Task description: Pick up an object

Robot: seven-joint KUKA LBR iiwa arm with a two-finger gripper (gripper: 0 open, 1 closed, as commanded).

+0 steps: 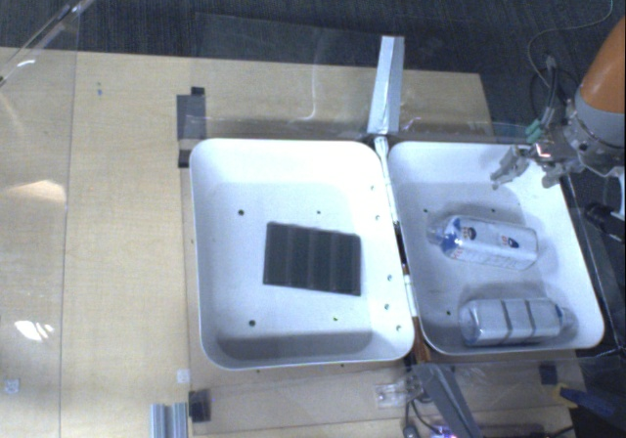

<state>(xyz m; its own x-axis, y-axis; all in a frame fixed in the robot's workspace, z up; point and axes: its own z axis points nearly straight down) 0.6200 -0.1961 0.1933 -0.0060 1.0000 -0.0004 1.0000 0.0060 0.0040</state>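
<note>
A clear plastic bottle (486, 240) with a blue cap and printed label lies on its side in the right bin (430, 167). In front of it rests a grey blister-like pack (513, 320) with three raised sections. A dark ribbed rectangular pad (313, 257) lies flat in the left bin (225, 172). My gripper (526, 172) hangs over the far right corner of the right bin, above and behind the bottle. It is open, and nothing sits between its fingers.
The grey arm with its orange band (604, 84) comes in from the upper right with cables around it. A metal post (386, 84) stands behind the seam between the bins. Wooden bench (98, 231) stretches to the left.
</note>
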